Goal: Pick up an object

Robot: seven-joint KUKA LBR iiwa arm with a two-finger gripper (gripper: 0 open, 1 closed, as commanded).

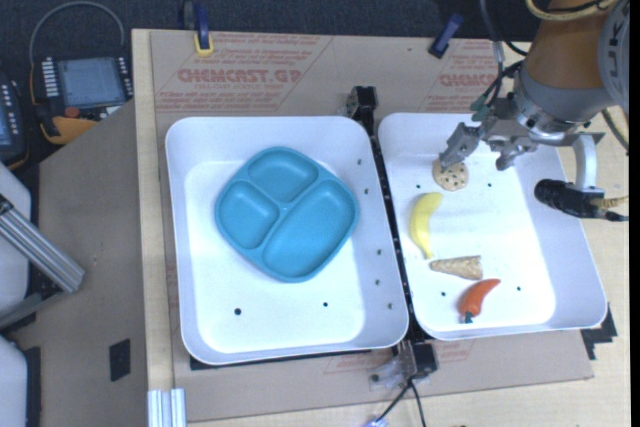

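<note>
White bins on my feed, two of them side by side on the cardboard-covered bench. From where I'm sitting the left bin [200, 315] just has a blue divided plate [287, 212] sitting in the middle, three compartments, tilted a bit relative to the bin walls. All the pickable stuff is over in the right bin [560, 295]: a round cookie [451, 176] near the upper left part of it, a yellow banana [425, 223] just below that, then a tan wedge-looking piece [457, 266] (bread or a chip, can't really say), and an orange-red pepper [478, 298] with a green stem closest to the near edge. The arm comes in from the right, orange band up top, and the gripper [482, 146] is spread wide with nothing between its fingers. One finger [458, 146] is pointing down right above the cookie, tip looks like it's at the cookie's top edge, though I can't say if it's actually touching. The other finger is off to the right over bare bin floor.
</note>
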